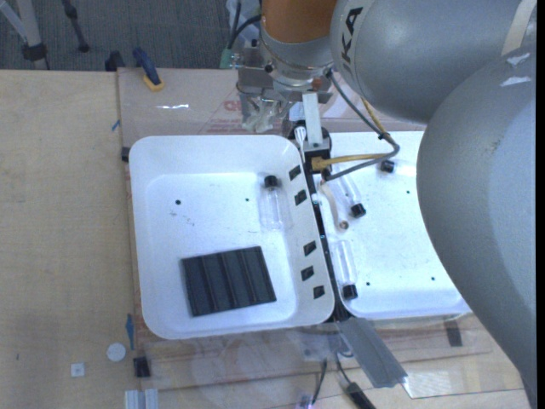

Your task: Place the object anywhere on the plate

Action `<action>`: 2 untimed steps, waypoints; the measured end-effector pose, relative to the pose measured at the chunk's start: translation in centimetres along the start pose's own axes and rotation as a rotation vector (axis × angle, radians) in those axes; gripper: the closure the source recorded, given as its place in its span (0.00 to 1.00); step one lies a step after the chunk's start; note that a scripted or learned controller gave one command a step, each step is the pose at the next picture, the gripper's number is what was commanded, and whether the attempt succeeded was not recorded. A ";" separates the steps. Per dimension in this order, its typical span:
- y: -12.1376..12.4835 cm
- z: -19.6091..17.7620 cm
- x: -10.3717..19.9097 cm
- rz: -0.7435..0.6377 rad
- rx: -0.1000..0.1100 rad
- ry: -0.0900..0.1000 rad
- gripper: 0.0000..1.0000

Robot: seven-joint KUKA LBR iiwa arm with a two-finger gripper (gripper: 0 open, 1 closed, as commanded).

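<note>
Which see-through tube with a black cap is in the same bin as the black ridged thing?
The clear tube lying alone in the left bin, above the black ridged plate. The other two clear tubes lie in the right bin.

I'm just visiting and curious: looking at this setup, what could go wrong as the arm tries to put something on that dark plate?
1. The clear tube in the left bin is see-through and small, so a grasp could easily miss or slip.
2. The end effector sits behind the bin's far rim, well away from the plate; moving across, it might clip the rim or the divider.
3. The plate is ridged, so a round tube might roll off.
</note>
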State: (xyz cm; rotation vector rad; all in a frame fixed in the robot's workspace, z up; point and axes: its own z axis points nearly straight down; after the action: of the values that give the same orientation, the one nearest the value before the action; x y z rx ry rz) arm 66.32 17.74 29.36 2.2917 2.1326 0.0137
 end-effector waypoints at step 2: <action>0.0 -1.1 0.1 -0.002 -0.004 0.000 1.00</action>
State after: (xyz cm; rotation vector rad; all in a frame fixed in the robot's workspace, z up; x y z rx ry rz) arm 66.36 17.87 30.43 2.2871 2.1329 0.0176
